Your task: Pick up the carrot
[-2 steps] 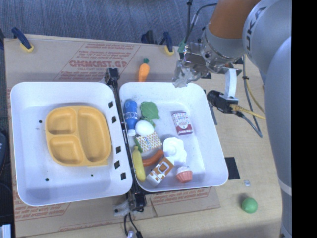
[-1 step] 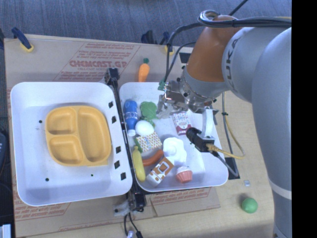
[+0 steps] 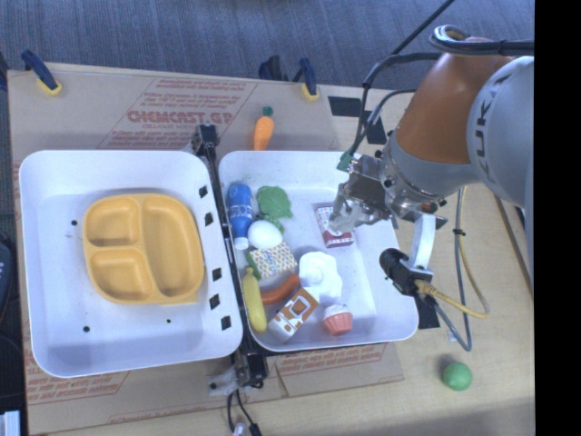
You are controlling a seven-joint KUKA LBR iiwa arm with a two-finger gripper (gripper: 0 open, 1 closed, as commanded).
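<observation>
Cardboard sheeting covers the bench (image 3: 172,107), clamped at the back edge, with two white bins side by side on it; the left bin (image 3: 45,243) carries a yellow divided plate (image 3: 143,246), the right bin (image 3: 381,325) a jumble of toy food – blue bottle (image 3: 239,203), green leafy piece (image 3: 273,202), white egg (image 3: 265,234), banana (image 3: 253,302), a red-and-white packet (image 3: 334,225), a cupcake (image 3: 337,319). We note the carrot (image 3: 263,131) lies outside both bins, on the cardboard just behind the right bin's back rim, orange body with its green top pointing away from the bins. A green ball (image 3: 457,375) sits well apart on bare bench at front right. We see the gripper (image 3: 349,213) low over the right bin, at the packet, well apart from the carrot; whether it is open or closed we cannot tell, the wrist hides that. Nothing is visibly held. We judge the carrot a small, light, rigid plastic toy, smooth and tapered, so likely to slip or roll if pinched near the tip. We would take it across the thick middle of the orange body, jaws set crosswise to its length, clear of the bin rim
</observation>
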